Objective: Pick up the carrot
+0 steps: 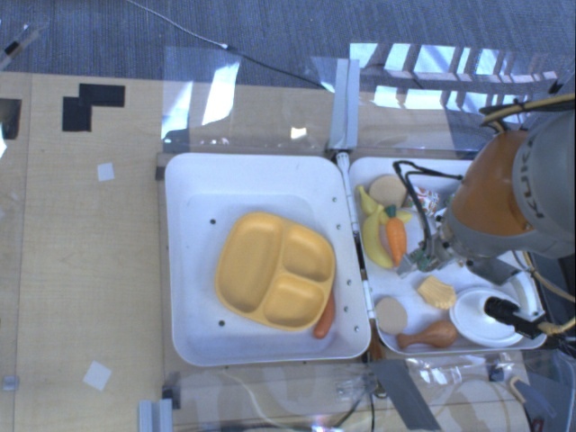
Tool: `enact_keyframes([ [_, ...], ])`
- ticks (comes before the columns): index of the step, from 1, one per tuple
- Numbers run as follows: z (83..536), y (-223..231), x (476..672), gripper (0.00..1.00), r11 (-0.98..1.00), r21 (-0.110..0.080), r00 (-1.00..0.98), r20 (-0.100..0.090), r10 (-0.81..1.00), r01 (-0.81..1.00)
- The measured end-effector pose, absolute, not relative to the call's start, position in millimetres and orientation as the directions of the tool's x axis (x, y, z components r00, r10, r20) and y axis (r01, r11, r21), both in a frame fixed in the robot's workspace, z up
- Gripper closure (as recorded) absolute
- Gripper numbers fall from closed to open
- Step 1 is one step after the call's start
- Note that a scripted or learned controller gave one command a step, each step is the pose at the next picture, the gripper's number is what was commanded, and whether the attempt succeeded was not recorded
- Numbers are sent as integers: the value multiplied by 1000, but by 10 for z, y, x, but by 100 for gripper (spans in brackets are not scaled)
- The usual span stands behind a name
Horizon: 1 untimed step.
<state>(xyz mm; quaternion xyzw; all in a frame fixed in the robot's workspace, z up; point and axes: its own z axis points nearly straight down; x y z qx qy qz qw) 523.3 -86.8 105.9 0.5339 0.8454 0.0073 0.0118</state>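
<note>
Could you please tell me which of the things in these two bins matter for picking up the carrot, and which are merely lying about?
Matter:
small orange carrot with green top
tool

Lying about:
yellow banana
yellow divided plastic plate
orange-red sausage
yellow cheese wedge
brown drumstick
white bowl

light: bright, even | glare: window reflections on clear panels at top | shadows: soft | focus: slightly soft overall

A yellow divided plate sits in the left bin, a sausage at its edge; a banana lies in the right bin
</note>
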Motion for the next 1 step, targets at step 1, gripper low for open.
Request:
enact_keyframes([
  [1, 1997, -260, 5143, 100, 296, 10, -296, -2, 955, 955],
])
